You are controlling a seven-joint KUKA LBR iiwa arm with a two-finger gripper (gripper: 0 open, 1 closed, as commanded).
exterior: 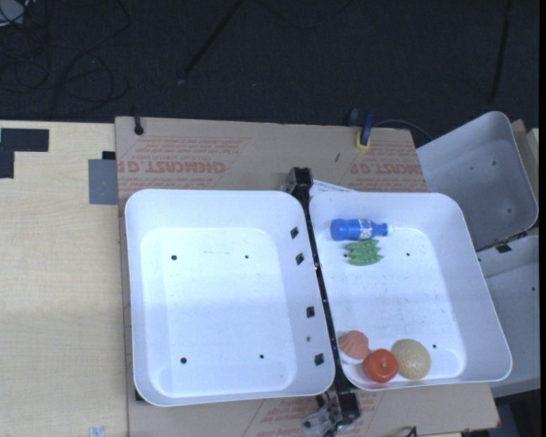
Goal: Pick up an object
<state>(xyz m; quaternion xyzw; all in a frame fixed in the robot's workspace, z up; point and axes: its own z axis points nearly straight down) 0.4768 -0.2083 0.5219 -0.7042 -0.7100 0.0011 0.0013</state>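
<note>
**Five small objects in the right bin**

A dark floor with loose cables runs across the top of the view. Below it a pale wooden bench (45, 289) carries a sheet of brown printed cardboard (246, 157), and on that sheet two shallow white plastic bins sit side by side, their inner rims touching along a black clip strip (311, 271).

The left white bin (146, 217) shows a bare floor marked by a few small dark holes.

The right white bin (478, 289) holds everything there is to pick. Taking the middle of that bin as the clock's centre, a small blue plastic bottle with a white cap (357, 229) lies on its side at about 11 o'clock, near the far wall. Just beside it, on the side nearer the centre, lies a small green leafy plastic piece (364, 253); whether the two touch I cannot tell.

At about 6 o'clock, against the near wall, three rounded things cluster together: a pale pink shell-shaped piece (352, 343), a round red-orange fruit-like ball (380, 365), and a beige round ball (411, 358). The red-orange one sits between the other two and seems to touch both.

At 3 o'clock from the bins, a tilted grey-white panel (478, 176) stands off the cardboard's right edge.
</note>
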